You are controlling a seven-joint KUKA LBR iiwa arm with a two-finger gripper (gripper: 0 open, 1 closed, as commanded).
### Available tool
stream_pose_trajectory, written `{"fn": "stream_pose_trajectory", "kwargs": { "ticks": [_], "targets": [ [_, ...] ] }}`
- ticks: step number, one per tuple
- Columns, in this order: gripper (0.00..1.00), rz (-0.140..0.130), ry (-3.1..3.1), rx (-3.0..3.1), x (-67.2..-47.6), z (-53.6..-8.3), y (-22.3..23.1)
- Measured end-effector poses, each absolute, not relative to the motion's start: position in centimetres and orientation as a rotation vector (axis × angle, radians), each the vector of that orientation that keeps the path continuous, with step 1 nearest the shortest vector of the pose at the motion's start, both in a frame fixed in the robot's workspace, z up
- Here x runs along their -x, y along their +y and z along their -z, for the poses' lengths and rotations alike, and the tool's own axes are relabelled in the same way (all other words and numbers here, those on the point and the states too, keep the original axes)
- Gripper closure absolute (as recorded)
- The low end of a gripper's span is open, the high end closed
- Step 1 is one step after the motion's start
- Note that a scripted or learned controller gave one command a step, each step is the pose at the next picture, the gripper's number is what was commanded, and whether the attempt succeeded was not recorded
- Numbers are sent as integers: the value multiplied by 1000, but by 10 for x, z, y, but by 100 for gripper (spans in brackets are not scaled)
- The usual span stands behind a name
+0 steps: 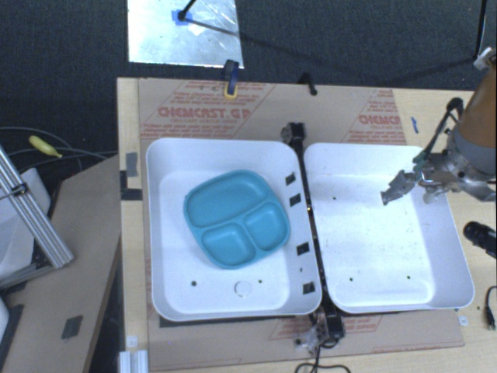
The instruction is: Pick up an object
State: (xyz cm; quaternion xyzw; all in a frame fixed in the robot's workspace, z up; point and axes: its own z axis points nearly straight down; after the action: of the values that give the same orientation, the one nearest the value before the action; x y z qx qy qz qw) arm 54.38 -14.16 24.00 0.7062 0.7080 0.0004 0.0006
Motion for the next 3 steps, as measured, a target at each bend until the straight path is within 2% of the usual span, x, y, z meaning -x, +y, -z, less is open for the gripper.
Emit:
{"fn": "stream_pose_trajectory", "kwargs": {
  "ticks": [1,2,3],
  "targets": [
    [0,1,2221,-2222,-508,-230,-151],
    [0,-4,2238,-2209,-545,-182,-59],
    [0,-12,2233,-2205,-572,-233,15]
  ]
}}
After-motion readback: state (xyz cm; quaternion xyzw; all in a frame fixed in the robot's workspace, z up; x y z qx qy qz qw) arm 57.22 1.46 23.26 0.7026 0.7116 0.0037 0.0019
